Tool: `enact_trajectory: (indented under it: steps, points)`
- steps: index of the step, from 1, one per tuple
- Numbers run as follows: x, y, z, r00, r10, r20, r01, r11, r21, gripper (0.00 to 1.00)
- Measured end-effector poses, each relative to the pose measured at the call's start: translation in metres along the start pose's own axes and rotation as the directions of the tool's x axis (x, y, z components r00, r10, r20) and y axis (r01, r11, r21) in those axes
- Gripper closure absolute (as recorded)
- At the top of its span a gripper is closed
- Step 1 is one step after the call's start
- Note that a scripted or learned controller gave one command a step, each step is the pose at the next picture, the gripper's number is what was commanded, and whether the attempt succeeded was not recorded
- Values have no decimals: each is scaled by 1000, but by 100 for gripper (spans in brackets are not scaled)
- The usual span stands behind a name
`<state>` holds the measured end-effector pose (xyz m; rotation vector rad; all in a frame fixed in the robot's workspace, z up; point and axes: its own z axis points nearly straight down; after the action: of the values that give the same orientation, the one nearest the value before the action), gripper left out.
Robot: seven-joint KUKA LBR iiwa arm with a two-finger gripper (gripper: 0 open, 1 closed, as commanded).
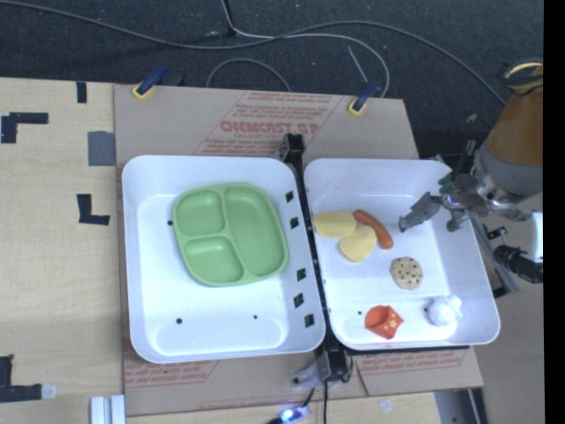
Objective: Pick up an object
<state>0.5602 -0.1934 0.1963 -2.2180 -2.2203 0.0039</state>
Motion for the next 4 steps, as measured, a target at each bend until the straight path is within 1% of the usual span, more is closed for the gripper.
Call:
enact_trajectory:
  steps: [1, 2, 3, 4]
  points:
    - [-4, -4, 47, 1000, 0, 0, 0, 1000, 4, 0]
    - [-5, 2, 96, 1000, -1, -1, 1, 1000, 5, 0]
    - [-5, 2, 113, 1000, -1, 2, 1, 1000, -2, 0]
    - [-6, 3, 103, 1000, -1, 4, 1, 1000, -4, 100]
